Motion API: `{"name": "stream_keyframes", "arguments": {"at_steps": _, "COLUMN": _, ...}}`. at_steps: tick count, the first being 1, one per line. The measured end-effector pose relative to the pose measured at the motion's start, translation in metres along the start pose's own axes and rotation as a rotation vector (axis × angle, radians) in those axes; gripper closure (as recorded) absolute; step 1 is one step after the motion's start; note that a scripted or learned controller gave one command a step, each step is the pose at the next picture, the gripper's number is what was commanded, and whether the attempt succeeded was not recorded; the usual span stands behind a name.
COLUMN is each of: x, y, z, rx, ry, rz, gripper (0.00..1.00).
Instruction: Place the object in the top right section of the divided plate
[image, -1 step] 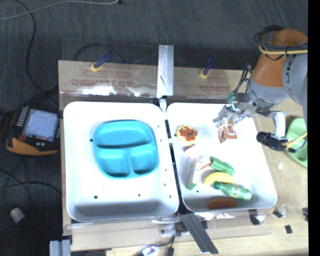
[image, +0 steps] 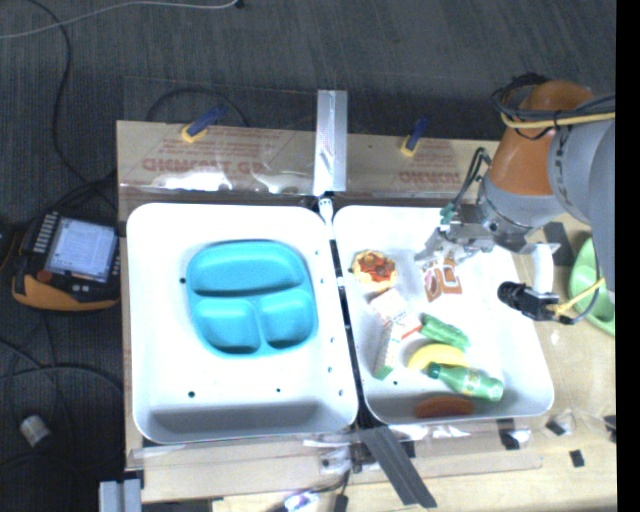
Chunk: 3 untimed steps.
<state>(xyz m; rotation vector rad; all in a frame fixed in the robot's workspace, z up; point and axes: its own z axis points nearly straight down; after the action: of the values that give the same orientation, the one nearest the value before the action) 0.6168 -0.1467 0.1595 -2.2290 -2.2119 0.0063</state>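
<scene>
Several small toy foods lie in the right bin, and the gripper hangs low over that bin's upper middle, just above a small red-and-white packet. Whether the fingers are spread or closed cannot be told from this slanted view, and nothing shows between them, so no hold can be claimed. Judging by where the gripper hovers, the packet is the likely target; it sits near the upper middle of the right bin, right of a pizza-slice toy and above a green vegetable toy, a banana and a green bottle. A pale carton-like piece lies to its lower left. The packet looks light, flat and probably thin-walled, so it should lift easily but could tilt or slip from a loose pinch; taking it across its narrow width near the middle seems safest, with a gentle squeeze in case it crushes. The blue divided plate rests in the left bin, well apart from the packet across the centre rim, and its sections are bare, the wide one at the top. The placing is not yet begun.
</scene>
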Motion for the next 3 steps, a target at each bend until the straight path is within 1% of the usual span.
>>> {"name": "stream_keyframes", "arguments": {"at_steps": 1, "x": 0.000, "y": 0.000, "z": 0.000, "rx": -0.001, "ry": 0.001, "rz": 0.000, "gripper": 0.00}}
{"name": "stream_keyframes", "arguments": {"at_steps": 2, "x": 0.080, "y": -0.033, "z": -0.043, "rx": 0.001, "ry": 0.004, "rz": 0.150, "gripper": 0.00}}
{"name": "stream_keyframes", "arguments": {"at_steps": 3, "x": 0.156, "y": -0.071, "z": -0.052, "rx": 0.000, "ry": 0.002, "rz": 0.097, "gripper": 0.00}}
